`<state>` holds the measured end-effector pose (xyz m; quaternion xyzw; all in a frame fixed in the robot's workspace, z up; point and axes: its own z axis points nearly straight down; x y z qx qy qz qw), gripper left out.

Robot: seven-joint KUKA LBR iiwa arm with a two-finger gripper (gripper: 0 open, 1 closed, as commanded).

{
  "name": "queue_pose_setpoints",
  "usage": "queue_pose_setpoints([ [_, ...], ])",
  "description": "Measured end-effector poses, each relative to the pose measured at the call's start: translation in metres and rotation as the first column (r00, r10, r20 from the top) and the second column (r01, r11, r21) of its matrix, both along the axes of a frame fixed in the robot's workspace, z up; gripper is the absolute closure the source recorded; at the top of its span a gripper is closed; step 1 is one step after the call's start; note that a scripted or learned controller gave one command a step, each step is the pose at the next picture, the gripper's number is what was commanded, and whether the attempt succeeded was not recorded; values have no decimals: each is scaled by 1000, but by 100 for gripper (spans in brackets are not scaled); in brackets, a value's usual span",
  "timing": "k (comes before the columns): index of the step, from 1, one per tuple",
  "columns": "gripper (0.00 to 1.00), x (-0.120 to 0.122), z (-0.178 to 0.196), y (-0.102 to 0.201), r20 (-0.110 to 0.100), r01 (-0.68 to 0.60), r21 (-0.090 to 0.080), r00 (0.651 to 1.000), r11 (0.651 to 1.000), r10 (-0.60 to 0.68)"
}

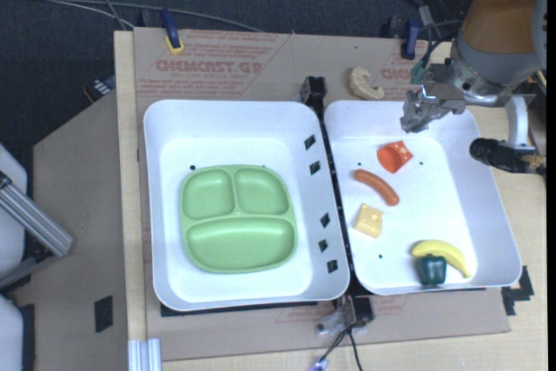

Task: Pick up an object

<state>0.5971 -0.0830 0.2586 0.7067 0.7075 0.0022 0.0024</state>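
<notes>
From my feed, the arm [508, 4] runs out of frame at the top right, so I only get its wrist end. The gripper [420, 115] is too small and dark for me to read. The green pepper [432, 271] covers the near end of the banana [447, 256]. The counter [217, 56] is cropped at the bottom edge.

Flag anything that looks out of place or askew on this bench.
One thing stands out: a beige, curved item lies on the cardboard beyond the right bin, outside both bins. The other pieces, among them the sausage and banana, lie inside that bin. Nothing looks spilled or damaged.
</notes>
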Motion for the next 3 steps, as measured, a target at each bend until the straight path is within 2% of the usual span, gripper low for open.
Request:
queue_pose_setpoints([
  [2, 100, 8, -31, 101, -10, -5, 3, 1000, 1000, 5],
  [3, 100, 8, -22, 153, -6, -5, 3, 1000, 1000, 5],
])
